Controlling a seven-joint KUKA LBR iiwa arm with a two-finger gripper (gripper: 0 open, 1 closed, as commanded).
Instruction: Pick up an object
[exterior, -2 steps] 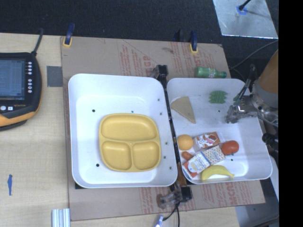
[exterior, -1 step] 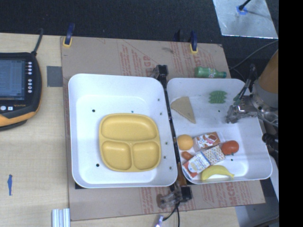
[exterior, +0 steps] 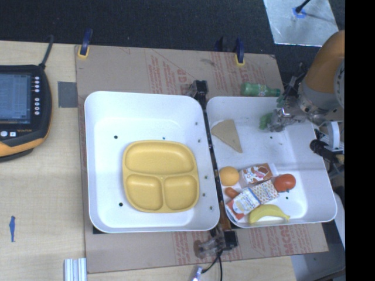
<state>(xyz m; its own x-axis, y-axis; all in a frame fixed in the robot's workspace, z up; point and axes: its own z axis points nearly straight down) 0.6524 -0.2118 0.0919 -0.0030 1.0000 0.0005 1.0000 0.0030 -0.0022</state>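
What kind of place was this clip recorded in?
Most likely a robotics lab test bench, not a kitchen. Two white bins sit on clamped cardboard, a control pendant lies at the left, and the food in the right bin, like the banana, looks like toys.

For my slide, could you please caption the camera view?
Grey KUKA arm's gripper over the right white bin beside a small green object; yellow compartment tray in the left white bin.

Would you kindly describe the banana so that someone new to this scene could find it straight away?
Start at the right-hand white bin, the one without the yellow divided tray. Look to its near edge, where a cluster of small food items lies. The banana is the item nearest that edge, just below the printed packets: the only curved, plain yellow one, unlike the round orange and red tomato.
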